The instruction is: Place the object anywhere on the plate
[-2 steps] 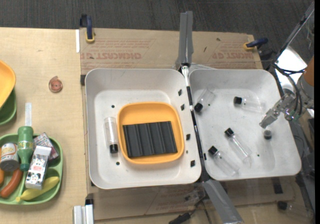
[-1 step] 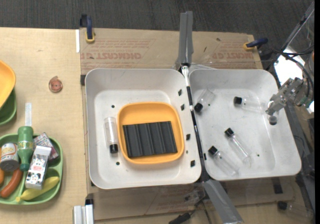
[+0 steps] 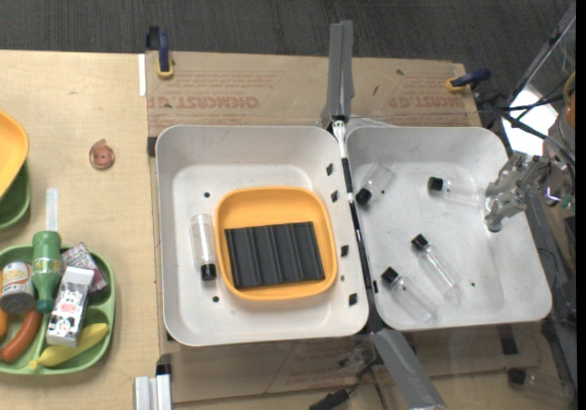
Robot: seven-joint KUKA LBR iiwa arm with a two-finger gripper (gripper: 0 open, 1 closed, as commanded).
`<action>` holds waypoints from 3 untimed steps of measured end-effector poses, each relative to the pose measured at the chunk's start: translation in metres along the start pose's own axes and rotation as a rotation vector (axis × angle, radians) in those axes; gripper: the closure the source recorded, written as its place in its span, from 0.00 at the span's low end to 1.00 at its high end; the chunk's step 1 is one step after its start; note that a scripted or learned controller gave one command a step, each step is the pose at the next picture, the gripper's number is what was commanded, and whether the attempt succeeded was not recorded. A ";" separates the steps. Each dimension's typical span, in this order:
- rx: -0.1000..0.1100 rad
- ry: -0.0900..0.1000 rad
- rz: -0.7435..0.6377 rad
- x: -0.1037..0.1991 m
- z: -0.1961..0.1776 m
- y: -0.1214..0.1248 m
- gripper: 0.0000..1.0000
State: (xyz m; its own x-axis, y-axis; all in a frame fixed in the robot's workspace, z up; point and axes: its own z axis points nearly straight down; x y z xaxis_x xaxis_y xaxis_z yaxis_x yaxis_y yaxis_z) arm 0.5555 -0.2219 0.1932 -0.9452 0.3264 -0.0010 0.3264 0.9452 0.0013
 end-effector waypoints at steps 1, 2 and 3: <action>0.000 0.000 -0.115 0.067 0.024 -0.023 1.00; 0.000 -0.003 -0.375 0.045 -0.008 -0.015 1.00; 0.000 -0.004 -0.590 0.049 -0.039 -0.017 1.00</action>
State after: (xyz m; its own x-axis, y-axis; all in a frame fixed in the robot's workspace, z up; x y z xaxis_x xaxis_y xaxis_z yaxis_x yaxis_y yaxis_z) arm 0.5041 -0.2217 0.2322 -0.9671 -0.2543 -0.0056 -0.2543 0.9671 -0.0007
